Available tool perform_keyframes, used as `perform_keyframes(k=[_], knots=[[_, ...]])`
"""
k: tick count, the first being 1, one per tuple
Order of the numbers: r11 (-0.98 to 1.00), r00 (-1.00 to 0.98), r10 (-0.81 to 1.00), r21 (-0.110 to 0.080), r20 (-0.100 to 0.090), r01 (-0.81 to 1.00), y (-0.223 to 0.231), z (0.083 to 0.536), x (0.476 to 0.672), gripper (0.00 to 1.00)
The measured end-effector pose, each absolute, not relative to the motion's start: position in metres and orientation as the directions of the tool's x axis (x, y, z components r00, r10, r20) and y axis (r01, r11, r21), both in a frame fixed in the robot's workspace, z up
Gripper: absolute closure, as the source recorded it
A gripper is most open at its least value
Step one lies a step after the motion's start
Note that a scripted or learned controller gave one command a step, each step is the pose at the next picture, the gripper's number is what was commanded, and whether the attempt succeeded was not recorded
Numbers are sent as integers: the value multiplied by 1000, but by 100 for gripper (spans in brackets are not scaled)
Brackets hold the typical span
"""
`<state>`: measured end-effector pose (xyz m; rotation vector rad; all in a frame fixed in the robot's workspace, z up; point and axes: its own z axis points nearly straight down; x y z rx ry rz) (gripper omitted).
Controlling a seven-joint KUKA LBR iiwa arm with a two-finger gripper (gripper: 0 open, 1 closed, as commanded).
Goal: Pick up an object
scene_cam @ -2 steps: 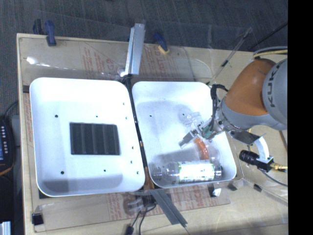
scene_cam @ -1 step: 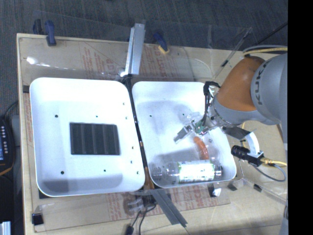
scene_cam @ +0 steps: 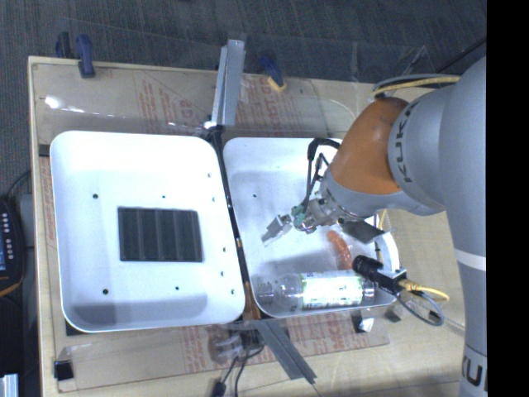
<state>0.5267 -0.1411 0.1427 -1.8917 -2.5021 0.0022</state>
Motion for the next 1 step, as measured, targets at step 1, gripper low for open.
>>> perform_keyframes(k=[1], knots=[[322, -322, 947, 5, -2, 947, -171, 93, 479, 0]])
